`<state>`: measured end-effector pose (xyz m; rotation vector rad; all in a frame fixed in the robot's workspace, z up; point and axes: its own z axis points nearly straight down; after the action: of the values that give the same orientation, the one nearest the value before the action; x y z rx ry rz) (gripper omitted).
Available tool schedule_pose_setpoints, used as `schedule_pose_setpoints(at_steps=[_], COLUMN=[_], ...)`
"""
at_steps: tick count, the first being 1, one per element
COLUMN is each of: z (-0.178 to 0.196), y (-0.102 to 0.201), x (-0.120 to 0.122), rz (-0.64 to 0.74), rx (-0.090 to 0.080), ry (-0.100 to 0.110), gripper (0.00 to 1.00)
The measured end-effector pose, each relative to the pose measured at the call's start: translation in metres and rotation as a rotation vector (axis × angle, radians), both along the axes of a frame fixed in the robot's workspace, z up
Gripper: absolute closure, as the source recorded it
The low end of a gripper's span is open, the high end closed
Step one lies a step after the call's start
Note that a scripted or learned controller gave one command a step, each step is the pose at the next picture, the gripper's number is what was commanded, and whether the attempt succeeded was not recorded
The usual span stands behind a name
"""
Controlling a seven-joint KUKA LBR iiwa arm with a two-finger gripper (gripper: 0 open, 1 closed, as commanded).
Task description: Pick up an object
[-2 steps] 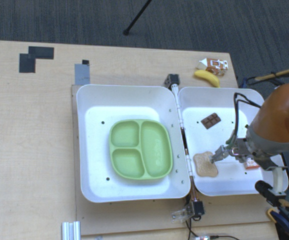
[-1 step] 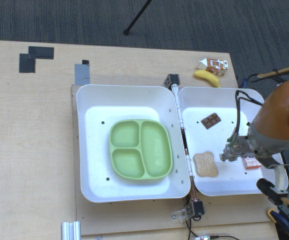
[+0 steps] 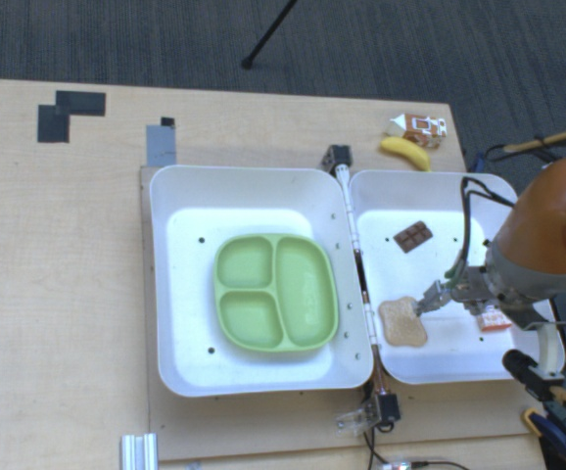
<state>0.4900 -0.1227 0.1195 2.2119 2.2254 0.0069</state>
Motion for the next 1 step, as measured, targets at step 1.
schedule_pose_setpoints(at_steps=[1], z=[-0.0319], y=[0.038], x=[-0.0008], rz=[-0.004], rx=[-0.003], ry=[-0.003], gripper=[0.0])
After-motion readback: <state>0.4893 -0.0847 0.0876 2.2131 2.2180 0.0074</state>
